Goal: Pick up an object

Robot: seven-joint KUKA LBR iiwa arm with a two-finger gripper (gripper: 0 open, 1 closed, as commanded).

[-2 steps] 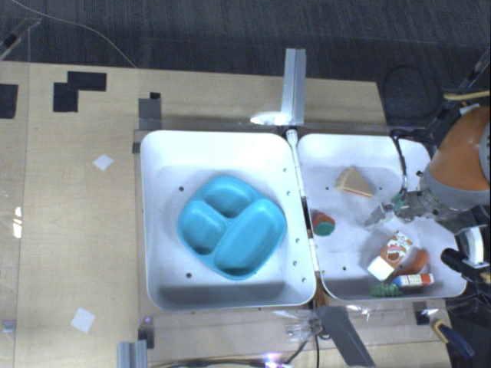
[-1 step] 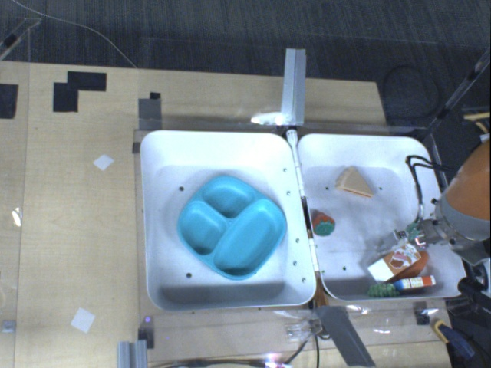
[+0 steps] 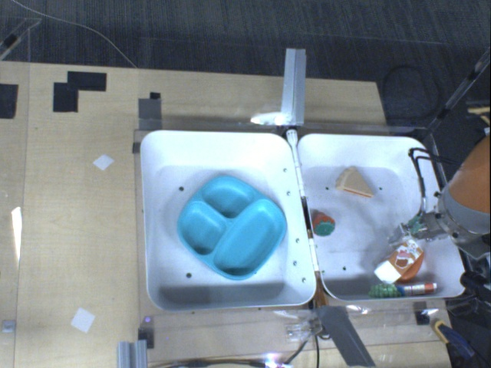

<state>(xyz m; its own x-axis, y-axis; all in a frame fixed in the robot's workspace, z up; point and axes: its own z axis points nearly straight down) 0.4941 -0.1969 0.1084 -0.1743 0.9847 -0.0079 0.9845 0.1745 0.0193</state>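
- Camera view: my arm comes in from the right, over the right bin.
- My hand sits low by that bin's right wall, just above the orange bottle. Can't tell how far it's open or whether it has hold of anything.
- Orange bottle lies tilted near the bin's front right corner, white cap toward the front.
- Just in front of it: red marker and a green item along the front wall.
- Tan wedge toward the back, small orange-and-green object by the divider, both well apart from my hand.
- Left bin holds a blue divided tray, roughly centred.
- Both bins sit side by side on the worktop.
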